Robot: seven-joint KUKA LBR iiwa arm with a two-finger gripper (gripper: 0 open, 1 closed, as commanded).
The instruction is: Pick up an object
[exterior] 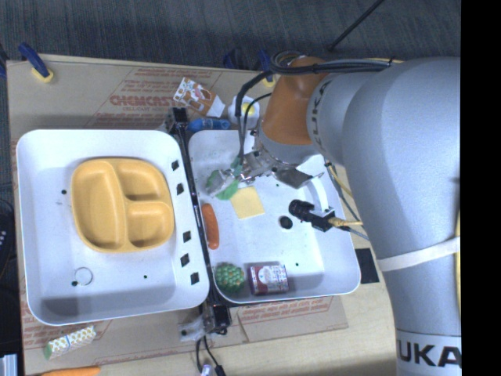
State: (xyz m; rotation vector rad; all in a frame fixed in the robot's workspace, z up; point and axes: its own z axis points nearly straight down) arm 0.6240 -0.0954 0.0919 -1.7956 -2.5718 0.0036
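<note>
The gripper [239, 171] was lowered onto a green toy [219, 182] at ten o'clock in the right bin [344, 276]. Whether anything was held could not be told. Nothing was seen lifted yet.

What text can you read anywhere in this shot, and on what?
"UKA", the end of a cut-off brand name, on the arm at the lower right.
Red print on the cardboard above the left bin: blurred, unreadable.
Label on the can in the right bin: too small to read.
Print on the packet behind the bins: unreadable.
</note>
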